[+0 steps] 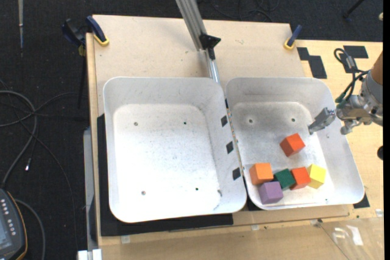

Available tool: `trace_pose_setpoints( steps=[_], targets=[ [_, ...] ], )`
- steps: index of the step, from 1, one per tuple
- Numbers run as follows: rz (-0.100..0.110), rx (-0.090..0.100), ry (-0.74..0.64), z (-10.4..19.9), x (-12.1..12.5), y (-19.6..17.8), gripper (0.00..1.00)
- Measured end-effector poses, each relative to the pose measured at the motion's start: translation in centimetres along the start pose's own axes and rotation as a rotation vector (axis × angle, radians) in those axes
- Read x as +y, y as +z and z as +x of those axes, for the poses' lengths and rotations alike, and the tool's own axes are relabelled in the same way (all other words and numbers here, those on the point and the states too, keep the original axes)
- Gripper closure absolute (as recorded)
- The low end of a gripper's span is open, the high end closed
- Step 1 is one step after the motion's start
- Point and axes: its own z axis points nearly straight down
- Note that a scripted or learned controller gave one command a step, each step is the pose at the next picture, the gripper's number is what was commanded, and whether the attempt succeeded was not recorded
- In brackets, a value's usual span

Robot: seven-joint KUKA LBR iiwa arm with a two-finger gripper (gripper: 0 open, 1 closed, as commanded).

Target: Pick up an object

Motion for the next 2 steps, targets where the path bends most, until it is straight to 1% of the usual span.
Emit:
trace_pose_setpoints(
  steps=[1, 2],
  targets=[
    [0.003, 0.001, 0.003, -0.1, -3.0, 2.2, 0.0],
    [-0.001, 0.0, -0.004, 4.6, 0.3, 11.9, 0.0]
  ],
)
